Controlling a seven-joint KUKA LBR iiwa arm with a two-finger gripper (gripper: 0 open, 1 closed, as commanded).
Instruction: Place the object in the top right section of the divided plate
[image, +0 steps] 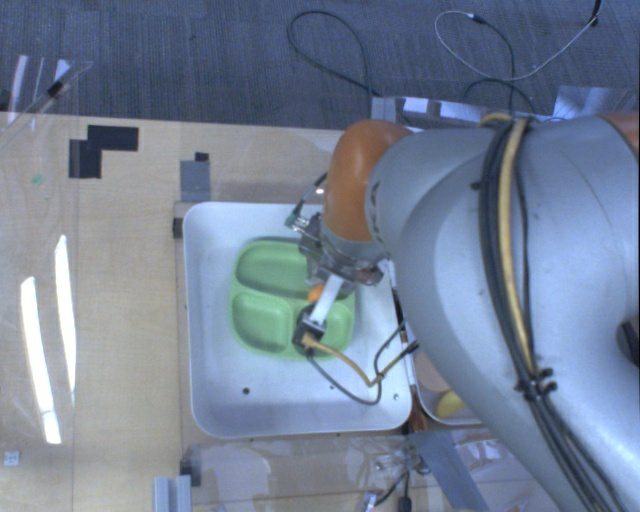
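Note:
A green divided plate (262, 300) lies in the left white bin (215, 390), with its sections toward the bin's middle. My gripper (325, 285) hangs over the plate's right side, coming down from the grey arm with the orange band (350, 185). A small orange thing (316, 293) shows right at the gripper's tip, above the plate's right part. The wrist hides most of it, so I cannot see whether it is gripped or resting on the plate. The plate's right edge is also partly covered by the gripper.
The big grey arm (510, 300) covers most of the right bin. A yellow object (450, 404) peeks out in that bin under the arm. Bare bin floor lies left of and in front of the plate. Cables trail on the dark floor behind the bench.

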